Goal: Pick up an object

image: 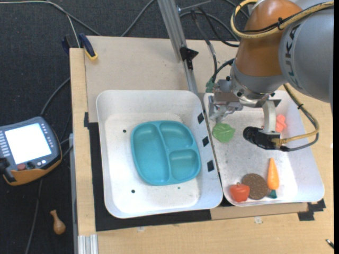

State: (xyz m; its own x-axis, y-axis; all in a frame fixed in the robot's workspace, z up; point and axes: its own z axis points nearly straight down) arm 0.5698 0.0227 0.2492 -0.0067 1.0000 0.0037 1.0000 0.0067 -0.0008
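Note:
My gripper hangs over the near-left part of the right bin, close to the wall between the two bins. Directly below it and seemingly touching its tip lies a green leafy object. Nothing visibly sits inside the gripper. Further right a pink object lies partly behind the wrist. An orange carrot, a brown round disc and a red tomato-like piece cluster at the bin's front edge.
The left bin holds a teal divided plate. A metal post rises behind the bins. A small teal bit lies beside the brown disc. Bare bin floor shows between the green object and the front cluster.

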